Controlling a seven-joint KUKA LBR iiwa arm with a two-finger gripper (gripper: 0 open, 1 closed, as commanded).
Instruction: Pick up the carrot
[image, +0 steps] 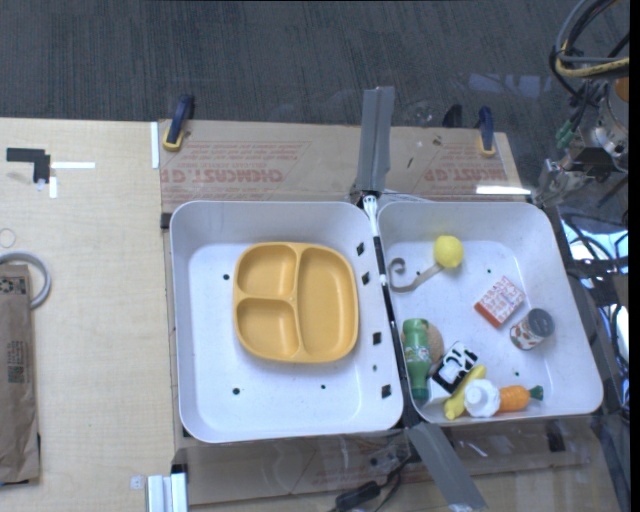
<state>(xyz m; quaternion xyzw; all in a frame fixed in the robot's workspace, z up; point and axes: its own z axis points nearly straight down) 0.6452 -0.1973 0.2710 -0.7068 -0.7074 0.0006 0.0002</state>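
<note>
Lying in the right bin (560, 260), one carrot (518, 397) joins one lemon (449, 251); claw state: cannot tell.

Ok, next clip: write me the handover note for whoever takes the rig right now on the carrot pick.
Gripper: not seen over the bins, nothing held.
Carrot: lies in the right bin, near its front right corner, beside a white bottle and a banana.
Left bin: holds a yellow divided plate.
Done: nothing yet.
Left: reach in, grasp the carrot, lift it.
</note>
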